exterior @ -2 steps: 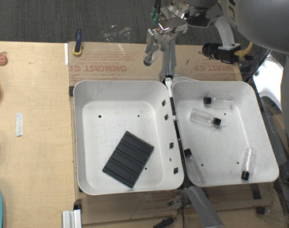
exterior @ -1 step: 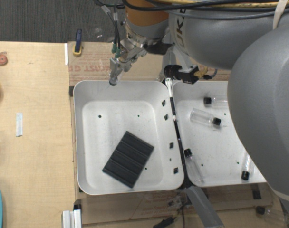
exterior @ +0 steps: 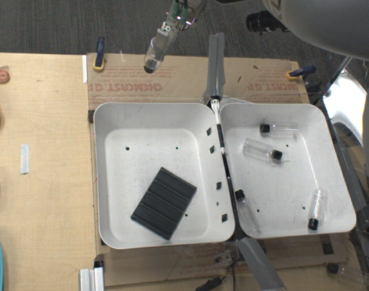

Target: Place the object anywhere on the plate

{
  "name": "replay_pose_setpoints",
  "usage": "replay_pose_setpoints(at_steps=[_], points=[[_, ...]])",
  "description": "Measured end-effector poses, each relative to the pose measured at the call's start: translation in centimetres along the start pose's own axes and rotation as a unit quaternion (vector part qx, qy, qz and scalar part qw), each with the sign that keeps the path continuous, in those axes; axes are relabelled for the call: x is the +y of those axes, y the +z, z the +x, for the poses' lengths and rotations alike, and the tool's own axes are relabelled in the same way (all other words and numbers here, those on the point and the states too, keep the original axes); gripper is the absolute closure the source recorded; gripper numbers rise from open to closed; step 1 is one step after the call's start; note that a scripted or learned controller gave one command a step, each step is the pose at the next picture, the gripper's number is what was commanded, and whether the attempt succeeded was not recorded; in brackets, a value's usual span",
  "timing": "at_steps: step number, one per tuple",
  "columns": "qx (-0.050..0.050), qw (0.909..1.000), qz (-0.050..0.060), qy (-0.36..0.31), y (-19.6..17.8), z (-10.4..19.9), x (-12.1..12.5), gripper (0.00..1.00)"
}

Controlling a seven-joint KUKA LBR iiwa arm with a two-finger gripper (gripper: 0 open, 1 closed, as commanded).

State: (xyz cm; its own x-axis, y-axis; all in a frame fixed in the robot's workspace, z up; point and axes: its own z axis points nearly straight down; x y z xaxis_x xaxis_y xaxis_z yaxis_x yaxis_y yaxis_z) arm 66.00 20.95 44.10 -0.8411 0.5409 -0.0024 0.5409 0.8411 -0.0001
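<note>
Hanging above the far edge of the bench, the gripper (exterior: 180,18) has a clear vial (exterior: 157,50) pinched between its fingers at the upper end, so it is closed on that vial. The vial's long axis runs on a slant: its top sits in the fingers up and to the right, and its dark cap end points down and to the left, over the cardboard sheet (exterior: 172,83) behind the bins.

Below it, the left bin (exterior: 102,162) holds the black ribbed plate (exterior: 164,202), lying flat and turned at an angle near the bin's front. The held vial is well apart from that plate, beyond the bin's far rim.

The right bin (exterior: 330,138) has more clear vials with black caps: one (exterior: 279,128) near the back, another (exterior: 262,150) just in front of it, and a third (exterior: 316,210) by the front right corner
</note>
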Motion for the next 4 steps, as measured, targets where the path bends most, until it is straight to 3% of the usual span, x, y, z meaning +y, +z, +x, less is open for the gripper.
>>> replay_pose_setpoints(at_steps=[4], points=[[-0.004, 1.0000, 0.002, 0.001, -3.2, -0.5, 0.1, 1.00]])
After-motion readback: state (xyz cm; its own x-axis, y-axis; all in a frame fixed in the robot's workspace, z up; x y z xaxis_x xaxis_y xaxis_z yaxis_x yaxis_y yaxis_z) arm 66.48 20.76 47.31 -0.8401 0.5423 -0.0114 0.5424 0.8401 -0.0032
